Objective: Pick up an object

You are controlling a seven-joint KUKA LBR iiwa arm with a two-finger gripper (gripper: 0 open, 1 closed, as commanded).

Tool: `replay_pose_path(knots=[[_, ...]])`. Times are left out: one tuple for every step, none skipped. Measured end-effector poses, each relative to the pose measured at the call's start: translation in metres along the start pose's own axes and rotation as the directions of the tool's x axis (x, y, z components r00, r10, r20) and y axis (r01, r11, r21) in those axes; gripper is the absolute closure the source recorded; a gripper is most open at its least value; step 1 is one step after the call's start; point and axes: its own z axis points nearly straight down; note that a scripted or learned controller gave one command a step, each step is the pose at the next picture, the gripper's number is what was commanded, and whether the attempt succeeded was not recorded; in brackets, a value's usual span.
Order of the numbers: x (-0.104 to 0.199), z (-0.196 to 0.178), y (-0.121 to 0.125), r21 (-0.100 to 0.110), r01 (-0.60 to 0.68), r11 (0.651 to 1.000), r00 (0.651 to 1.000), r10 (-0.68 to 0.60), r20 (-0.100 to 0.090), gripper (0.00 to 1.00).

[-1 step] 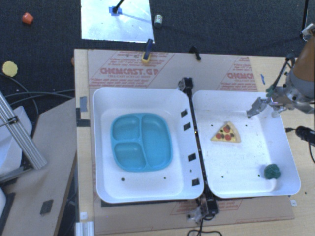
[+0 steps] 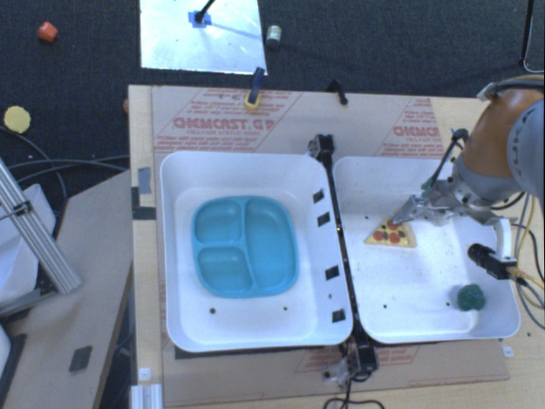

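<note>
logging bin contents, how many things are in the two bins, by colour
blue: 1, the divided plate in the left bin
yellow with red: 1, the pizza slice toy in the right bin
dark green: 1, the small round object in the right bin
total: 3

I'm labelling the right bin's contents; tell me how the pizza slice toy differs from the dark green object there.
The pizza slice toy is a flat yellow wedge with red spots; the dark green object is small, rounded and lumpy. The slice lies mid-bin, right by the hand; the green object sits near the bin's front right corner. Both rest in the right bin.
</note>
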Motion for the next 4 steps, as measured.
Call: replay_pose_path(knots=[[-0.023,-0.005,0.023,-0.006,0.002,1.000,1.000,-0.002,0.002,0.00],[0.020,-0.005,0.061,-0.008,0.004,1.000,1.000,-0.004,0.005,0.00],[-0.026,-0.006,-0.008,-0.008,-0.009,1.000,1.000,0.009,0.004,0.00],[-0.025,-0.133,-0.061,-0.010,-0.006,1.000,1.000,0.006,0.008,0.00]])
